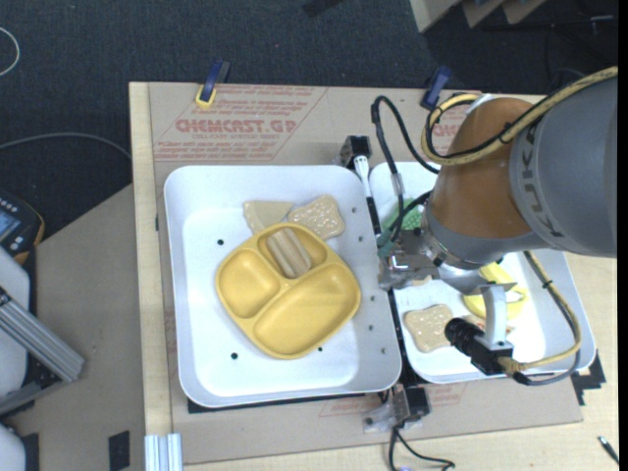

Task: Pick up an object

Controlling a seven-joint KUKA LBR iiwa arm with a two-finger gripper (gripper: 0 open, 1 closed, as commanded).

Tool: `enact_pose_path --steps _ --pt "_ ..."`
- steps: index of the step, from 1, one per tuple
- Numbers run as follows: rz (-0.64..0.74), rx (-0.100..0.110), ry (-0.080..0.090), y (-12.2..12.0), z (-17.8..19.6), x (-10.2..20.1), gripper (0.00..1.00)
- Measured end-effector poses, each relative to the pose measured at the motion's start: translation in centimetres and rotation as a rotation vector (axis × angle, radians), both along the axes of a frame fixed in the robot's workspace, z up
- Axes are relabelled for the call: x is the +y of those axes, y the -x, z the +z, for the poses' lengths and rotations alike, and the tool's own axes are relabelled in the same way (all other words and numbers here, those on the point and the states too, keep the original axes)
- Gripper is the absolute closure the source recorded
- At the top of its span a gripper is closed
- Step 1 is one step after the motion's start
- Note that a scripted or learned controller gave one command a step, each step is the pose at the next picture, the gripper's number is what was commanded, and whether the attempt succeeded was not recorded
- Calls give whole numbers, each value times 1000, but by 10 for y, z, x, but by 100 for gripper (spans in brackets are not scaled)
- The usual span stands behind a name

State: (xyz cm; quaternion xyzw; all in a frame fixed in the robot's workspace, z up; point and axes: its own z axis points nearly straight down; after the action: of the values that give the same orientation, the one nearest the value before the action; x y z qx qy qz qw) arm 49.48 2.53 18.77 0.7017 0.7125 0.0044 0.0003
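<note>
A: The arm is low over the right bin (579, 337), and its orange band and wrist cover most of that bin. The gripper (400, 263) sits at the bin's left wall, right by the seam with the left bin (186, 292)

B: Open or closed?

A: Can't tell, the wrist hides it. Nothing shows between the fingers, so no claim of a hold

B: What is there to pick?

A: In the right bin, a tan toast-shaped piece (428, 326) lies just below the gripper, a yellow object (498, 300) beside it is half under the arm, and something green (410, 219) peeks out near the wrist. The left bin holds a yellow divided plate (294, 302) with a brown piece (287, 251) in one compartment and two tan slices (316, 216) against its far edge

B: The risks?

A: The gripper is tight to the wall, so a finger could catch the rim and tilt the bin. The toast piece lies flat, so the fingers may close over it and slide off. The black cable (388, 126) looping near the wrist could snag

B: And the surroundings?

A: Both bins rest on a table (157, 263) covered in printed cardboard, held by blue clips at the back. Around it is dark carpet (98, 27), with an aluminium frame (39, 341) at lower left
</note>
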Motion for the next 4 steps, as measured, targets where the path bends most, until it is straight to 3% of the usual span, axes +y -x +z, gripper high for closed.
enact_pose_path --steps 1,2,3,4 --pt "-1 -3 -1 -11 75 104 100" --pt "-9 -4 1 16 173 129 100" --pt "-9 13 7 -20 99 202 100" --pt "-15 -2 5 -104 122 199 100"
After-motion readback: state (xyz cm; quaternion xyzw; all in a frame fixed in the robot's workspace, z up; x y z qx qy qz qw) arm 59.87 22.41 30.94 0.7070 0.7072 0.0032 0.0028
